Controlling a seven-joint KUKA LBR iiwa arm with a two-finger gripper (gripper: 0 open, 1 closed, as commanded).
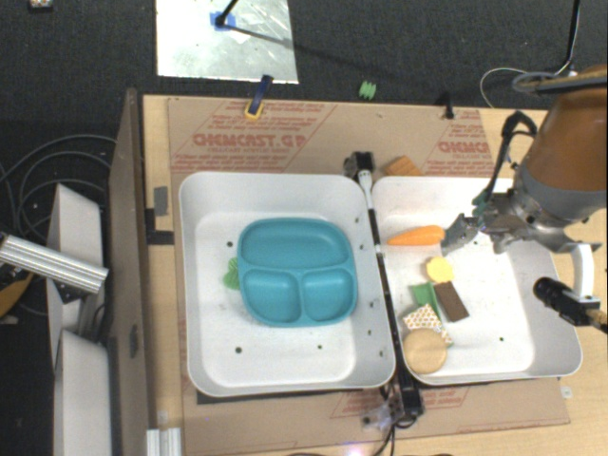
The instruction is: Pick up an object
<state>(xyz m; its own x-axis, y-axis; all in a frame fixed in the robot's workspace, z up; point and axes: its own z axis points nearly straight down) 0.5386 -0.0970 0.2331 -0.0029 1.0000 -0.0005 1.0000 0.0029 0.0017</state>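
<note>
Tan cookie (425, 351): sitting nearest the camera at the right bin's (546, 350) front left corner; looking rigid and light, flat, so hard to pinch.
Checkered piece (425, 320): lying just behind the cookie, touching it; looking thin.
Green and brown blocks (443, 300): leaning side by side mid-bin; stiff, probably easiest across the short sides.
Yellow piece (439, 270): resting just behind the blocks; small, smooth, likely slipping.
Orange carrot (416, 237): lying sideways by the divider; tapered, best taken at mid-body.
Gripper (463, 231): hanging just right of the carrot, above the yellow piece; state: cannot tell.
Teal tray (295, 270): sitting in the left bin (214, 350).
</note>
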